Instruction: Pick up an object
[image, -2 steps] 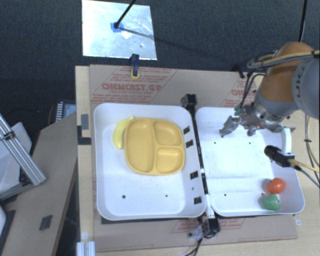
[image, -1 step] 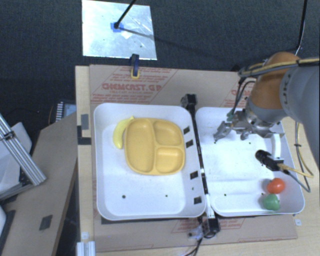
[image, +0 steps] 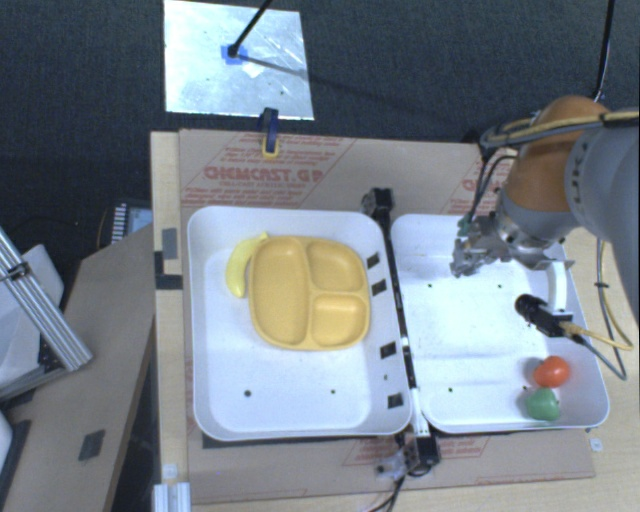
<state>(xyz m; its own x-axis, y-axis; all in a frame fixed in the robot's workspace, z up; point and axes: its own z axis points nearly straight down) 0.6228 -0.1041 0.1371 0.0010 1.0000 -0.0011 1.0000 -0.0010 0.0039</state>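
In the right bin (image: 470, 400), a red-orange round fruit (image: 550, 372) and a green one (image: 541, 404) lie touching in the near right corner. The left bin (image: 230, 400) holds a yellow divided plate (image: 306, 292) with a yellow banana (image: 238, 265) tucked against its left edge. My gripper (image: 467, 256) hangs low over the far part of the right bin, near its back wall. It is well apart from both fruits, and I see nothing in it.
A black cylinder with a white bracket (image: 540, 312) and a yellow cable juts from the arm over the right bin's right side. A black divider strip (image: 392, 310) runs between the bins. The white floor of the right bin spreads between the gripper and the fruits.
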